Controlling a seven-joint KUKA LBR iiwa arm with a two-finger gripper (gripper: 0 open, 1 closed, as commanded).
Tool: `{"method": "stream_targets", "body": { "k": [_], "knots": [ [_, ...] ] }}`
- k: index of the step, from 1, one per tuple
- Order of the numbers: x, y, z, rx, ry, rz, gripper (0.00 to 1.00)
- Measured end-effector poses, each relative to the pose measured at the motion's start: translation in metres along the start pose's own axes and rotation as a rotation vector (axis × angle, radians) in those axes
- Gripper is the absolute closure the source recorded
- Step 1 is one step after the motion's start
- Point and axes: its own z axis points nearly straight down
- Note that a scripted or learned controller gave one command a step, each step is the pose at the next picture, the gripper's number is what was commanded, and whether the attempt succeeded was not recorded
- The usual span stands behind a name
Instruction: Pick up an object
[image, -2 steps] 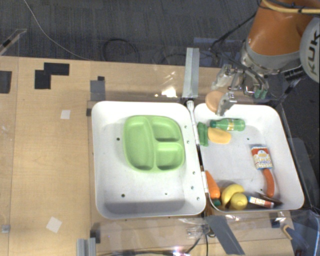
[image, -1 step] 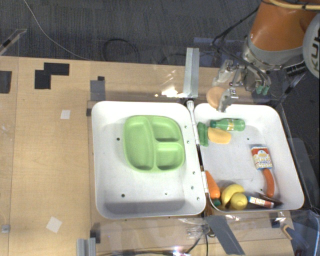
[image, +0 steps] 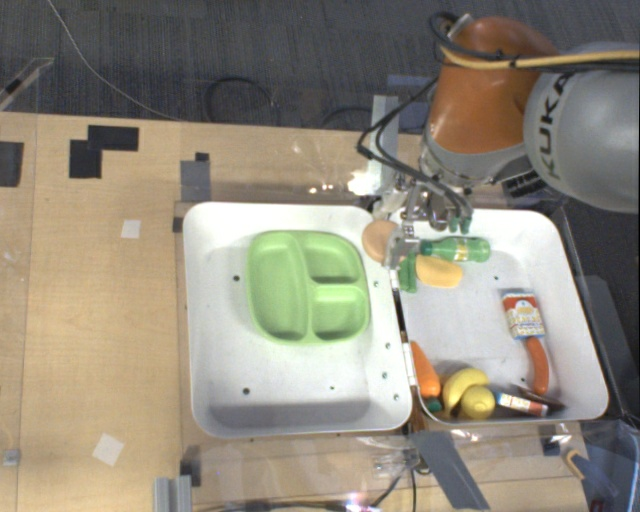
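The claw (image: 408, 248) hangs low over the right bin's (image: 575, 262) left wall; whether it's parted or clamped, I cannot tell. A green bottle (image: 455, 249) lies just beside it, touching a yellow piece (image: 440, 272).

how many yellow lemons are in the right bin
2, side by side near the right bin's front edge: one lemon next to the carrot, the other lemon just in front of it. More could be hidden under the arm.
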Motion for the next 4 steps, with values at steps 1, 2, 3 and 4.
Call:
{"method": "stream_targets", "body": {
  "k": [1, 2, 3, 4],
  "knots": [
    [0.020, -0.082, -0.075, 0.005, -0.016, 0.001, 1.00],
    [0.146, -0.071, 0.005, 0.002, 0.000, -0.092, 1.00],
    [0.097, -0.139, -0.091, 0.007, -0.011, -0.368, 1.00],
    [0.123, -0.204, 0.041, 0.000, 0.003, -0.490, 1.00]
  ]
}}
